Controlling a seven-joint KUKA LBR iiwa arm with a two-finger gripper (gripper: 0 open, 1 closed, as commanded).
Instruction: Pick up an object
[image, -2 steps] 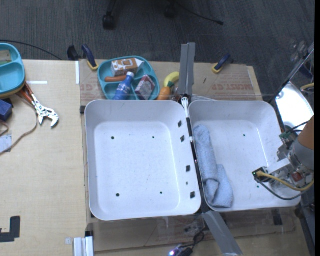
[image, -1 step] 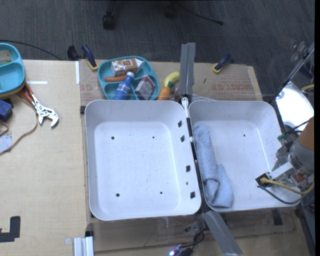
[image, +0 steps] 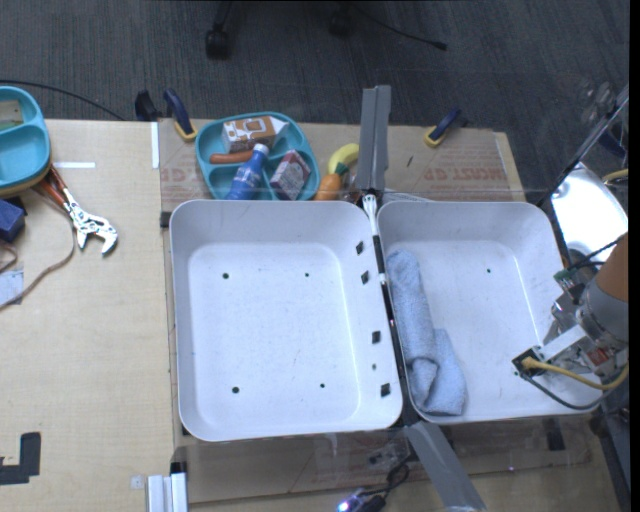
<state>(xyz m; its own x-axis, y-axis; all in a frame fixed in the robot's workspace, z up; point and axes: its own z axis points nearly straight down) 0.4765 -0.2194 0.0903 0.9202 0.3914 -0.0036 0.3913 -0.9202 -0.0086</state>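
The only thing in either bin for me to pick up is the grey-blue cloth (image: 425, 335), lying as a long rumpled strip along the left wall of the right bin (image: 500, 225), just beside the divider between the two bins. Its upper end is flatter and paler; its lower end, near the bin's front corner, is bunched into a thicker fold, and I judge that fold the better place to bite, since there is height there for fingers to close on instead of scraping flat fabric against the floor. The gripper (image: 585, 350) sits at the right edge of that same bin, low against its right wall, well apart from the cloth, with a yellow cable looping under it. I cannot tell from here whether it is wide or narrow, and I see nothing in it. To do this well I would lift clear of the wall first, cross the bin floor to the left, and come down over the bunched end, square across the strip, not along it. I would stay off the bin's left wall and the divider, because a finger landing on the rim would spoil the close. The left bin (image: 270, 320) has nothing I need. Behind the bins a teal tray (image: 210, 160) of small items and a banana (image: 343, 158) lie on the bench, out of the way.
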